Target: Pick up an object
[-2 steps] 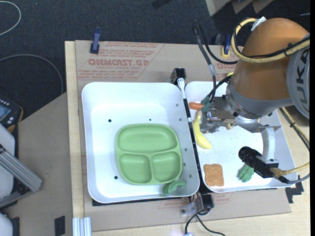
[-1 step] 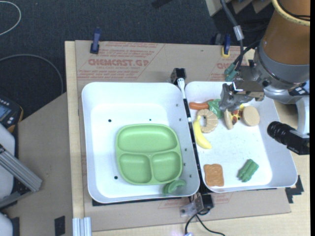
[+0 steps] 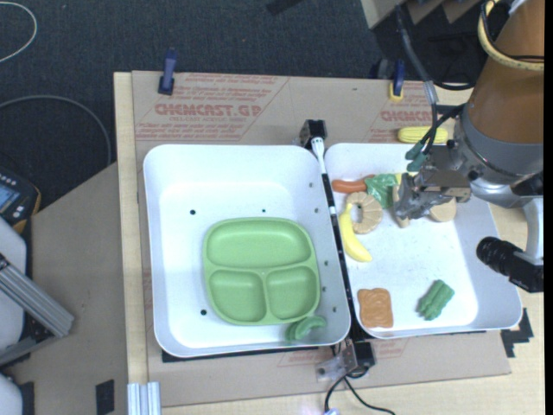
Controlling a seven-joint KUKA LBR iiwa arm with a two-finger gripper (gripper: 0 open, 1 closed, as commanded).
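My gripper point(image 3: 409, 211) hangs low over the back of the right bin point(image 3: 458, 258). It sits between a beige ring-shaped pastry point(image 3: 365, 215) on its left and a beige round piece point(image 3: 444, 212) on its right. Just behind-left of it lie a green leafy piece point(image 3: 380, 186) and an orange-red sausage point(image 3: 347, 185). A yellow banana point(image 3: 352, 239) lies along the bin's left wall. Near the front of that bin are a brown toast slice point(image 3: 375, 307) and a green pickle-like piece point(image 3: 435, 299). Nothing is visibly held.
The left bin point(image 3: 173, 232) bears a green divided plate point(image 3: 258, 268), with a small green curled piece point(image 3: 305, 328) at its front right corner. A yellow item point(image 3: 422, 134) rests on the bench behind the right bin. The arm's grey and orange body point(image 3: 510, 102) looms over the right bin's back corner.
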